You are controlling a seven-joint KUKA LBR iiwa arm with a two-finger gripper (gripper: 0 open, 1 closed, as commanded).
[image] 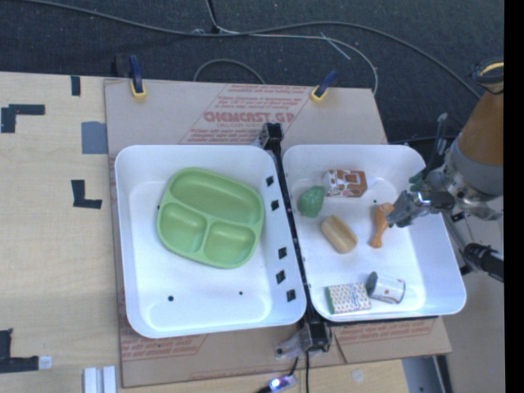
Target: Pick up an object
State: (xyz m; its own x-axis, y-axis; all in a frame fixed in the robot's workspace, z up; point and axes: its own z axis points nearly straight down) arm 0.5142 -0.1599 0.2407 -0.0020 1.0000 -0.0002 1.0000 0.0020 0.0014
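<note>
White bins: two shallow bins sit side by side on a brown board; the left bin and the right bin meet at a black divider down the middle.
Left bin: holds a green tray with three compartments, lying flat and turned at a slant.
Right bin: holds six small things, spread apart from one another.
Box: a brown and white box lies near the far wall of the right bin.
Green lump: a green lump sits close to the divider, left of the box.
Tan block: a tan block lies in the middle of the right bin, below the lump.
Carrot: an orange carrot lies on end-to-end slant, right of the tan block, just beside the end effector.
Packet: a patterned packet lies near the near wall.
Can: a small grey can lies on its side, just right of the packet.
Arm: grey, with an orange band, reaching in from the right over the right bin's edge.
End effector: the end effector is low over the right bin, its tip next to the carrot's upper end; whether its fingers are wide or narrow cannot be told, and nothing can be seen held.
Worktop: pale wood with dark tape marks at left; two clamps hold the board's far edge.
</note>
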